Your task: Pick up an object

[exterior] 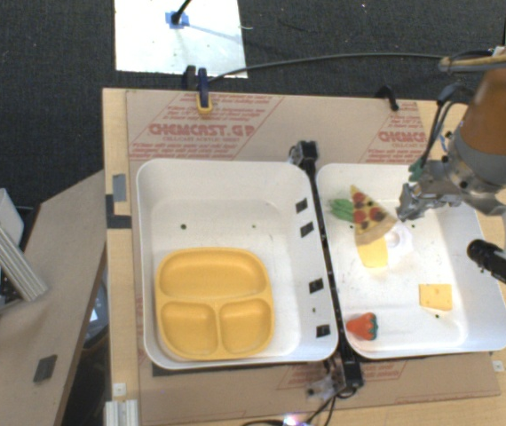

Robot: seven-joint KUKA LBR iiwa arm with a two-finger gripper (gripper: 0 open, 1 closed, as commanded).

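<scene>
Tool [410,204] low in right bin [475,322], beside pizza slice [368,215]; grip state unclear.

Two white bins sit side by side on the bench. The left bin [182,193] holds a yellow divided tray [216,303]. The right bin [475,327] holds a pizza slice [368,216], a green piece [343,209], a yellow block [373,254], a cracker [436,297] and a strawberry [363,326]. The gripper [410,204] hangs just beside the pizza slice.
</scene>
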